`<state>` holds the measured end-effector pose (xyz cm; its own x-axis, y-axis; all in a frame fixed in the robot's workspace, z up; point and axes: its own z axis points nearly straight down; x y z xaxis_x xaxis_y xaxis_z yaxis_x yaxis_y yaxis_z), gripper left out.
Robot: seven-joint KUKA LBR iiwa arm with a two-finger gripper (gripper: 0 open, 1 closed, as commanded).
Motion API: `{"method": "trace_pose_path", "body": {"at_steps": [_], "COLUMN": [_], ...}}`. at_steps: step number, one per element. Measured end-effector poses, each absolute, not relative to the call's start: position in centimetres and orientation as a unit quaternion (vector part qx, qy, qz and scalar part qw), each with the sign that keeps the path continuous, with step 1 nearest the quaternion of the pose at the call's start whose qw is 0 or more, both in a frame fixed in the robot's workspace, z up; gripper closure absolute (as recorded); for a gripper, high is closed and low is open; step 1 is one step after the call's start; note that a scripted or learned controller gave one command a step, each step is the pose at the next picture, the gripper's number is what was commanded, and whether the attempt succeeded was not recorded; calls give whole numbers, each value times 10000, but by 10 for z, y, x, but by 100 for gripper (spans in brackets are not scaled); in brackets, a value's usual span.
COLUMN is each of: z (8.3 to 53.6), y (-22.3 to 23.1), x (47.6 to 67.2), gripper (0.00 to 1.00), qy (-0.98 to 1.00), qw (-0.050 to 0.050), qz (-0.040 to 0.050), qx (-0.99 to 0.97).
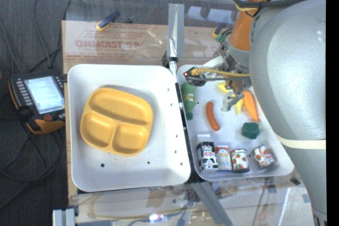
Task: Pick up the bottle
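The green bottle (188, 99) lies against the left wall of the right bin (280, 169), mid-frame. The gripper (229, 102) hangs right of it, apart; whether open or closed, I cannot tell. Judged an approach: next, shift left and descend.

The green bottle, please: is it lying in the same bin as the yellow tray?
No, the green bottle lies in the right bin.

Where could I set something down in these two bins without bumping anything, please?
Bare floor rings the yellow tray in the left bin, widest along its near edge. In the right bin, a patch lies between the sausage, green pepper and cans. Its far end, around the bottle and claw, is crowded.
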<state>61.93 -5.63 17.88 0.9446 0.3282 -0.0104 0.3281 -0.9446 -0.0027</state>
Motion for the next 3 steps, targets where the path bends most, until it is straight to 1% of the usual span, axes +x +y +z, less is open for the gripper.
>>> {"method": "trace_pose_path", "body": {"at_steps": [1, 2, 3], "z": [179, 203, 179], "y": [-71, -28, 46], "x": [626, 574, 614], "gripper": [0, 0, 0], "qy": [-2831, -2893, -2014], "qw": [-2, 2, 6], "qz": [53, 50, 51], "qx": [-9591, -9572, -9795]}}
